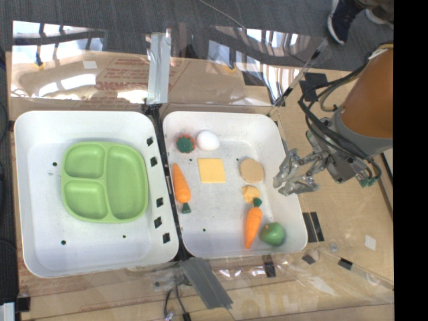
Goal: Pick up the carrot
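Note:
Two orange carrots lie in the right bin [200, 243]. One carrot [180, 184] rests along the bin's left wall, its green end pointing toward the front. The other carrot [253, 223] lies near the front right, beside a green apple [273, 233]. My gripper [289, 177] hovers at the bin's right rim, right of both carrots, its fingers spread and nothing between them.
The right bin also holds a white egg [207, 140], a strawberry [184, 143], a yellow cheese slice [212, 170], a tan cookie [252, 170] and a small yellow piece [251, 193]. A green divided plate [105, 181] sits in the left bin [40, 246].

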`<state>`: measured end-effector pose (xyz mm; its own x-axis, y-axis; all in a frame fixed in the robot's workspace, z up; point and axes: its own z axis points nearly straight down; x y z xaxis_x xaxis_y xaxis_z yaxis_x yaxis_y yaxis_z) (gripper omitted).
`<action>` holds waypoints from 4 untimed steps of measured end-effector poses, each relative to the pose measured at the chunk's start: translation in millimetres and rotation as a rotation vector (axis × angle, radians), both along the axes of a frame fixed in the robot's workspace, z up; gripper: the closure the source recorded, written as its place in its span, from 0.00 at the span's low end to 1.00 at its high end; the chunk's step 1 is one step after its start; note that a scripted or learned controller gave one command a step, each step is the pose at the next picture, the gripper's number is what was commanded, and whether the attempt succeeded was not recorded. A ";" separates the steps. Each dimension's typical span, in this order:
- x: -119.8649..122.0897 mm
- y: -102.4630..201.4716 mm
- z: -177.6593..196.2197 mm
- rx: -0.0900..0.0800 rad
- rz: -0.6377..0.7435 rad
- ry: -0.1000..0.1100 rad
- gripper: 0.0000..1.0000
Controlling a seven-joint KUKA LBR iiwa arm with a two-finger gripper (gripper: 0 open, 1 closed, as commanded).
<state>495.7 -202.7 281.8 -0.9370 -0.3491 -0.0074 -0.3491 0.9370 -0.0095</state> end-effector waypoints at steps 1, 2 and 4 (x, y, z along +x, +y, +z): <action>-11.8 19.0 -166.1 0.012 0.001 0.021 1.00; 11.3 80.7 -89.9 0.007 -0.098 0.005 1.00; 23.9 -6.9 -164.0 0.005 0.431 0.011 1.00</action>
<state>519.6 -209.7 117.8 -0.7053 -0.7089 -0.0011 -0.7089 0.7053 0.0002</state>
